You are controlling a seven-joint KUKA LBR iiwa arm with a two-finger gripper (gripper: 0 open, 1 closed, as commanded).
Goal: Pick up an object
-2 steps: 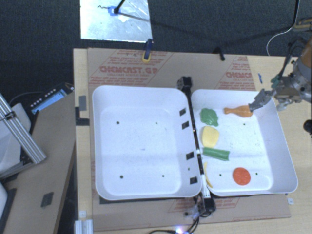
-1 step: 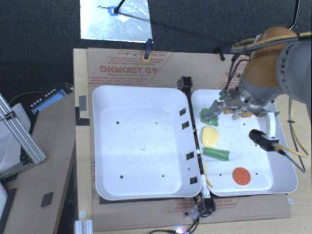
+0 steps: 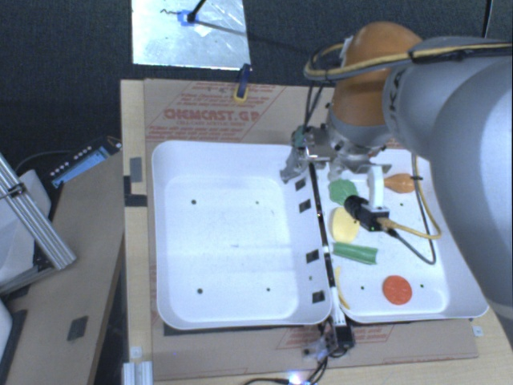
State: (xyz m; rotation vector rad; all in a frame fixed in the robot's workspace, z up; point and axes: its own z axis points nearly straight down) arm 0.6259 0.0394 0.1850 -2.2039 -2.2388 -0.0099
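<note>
The gripper (image 3: 341, 167) hangs over the right bin's (image 3: 449, 295) upper left edge, beside the divider; finger state unclear. Green pieces (image 3: 355, 252), a yellow piece (image 3: 345, 227) and a red disc (image 3: 397, 289) crowd below it.

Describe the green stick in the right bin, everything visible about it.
The green stick is a short, bright green bar, matte like plastic or foam, with slightly uneven ends. It lies flat on the floor of the right bin, tilted a little so its right end sits lower in the view. It lies near the divider between the bins, just below a pale yellow piece, whose lower edge it seems to touch or nearly touch. An orange disc lies apart, lower right. The gripper is farther up, away from it.
</note>
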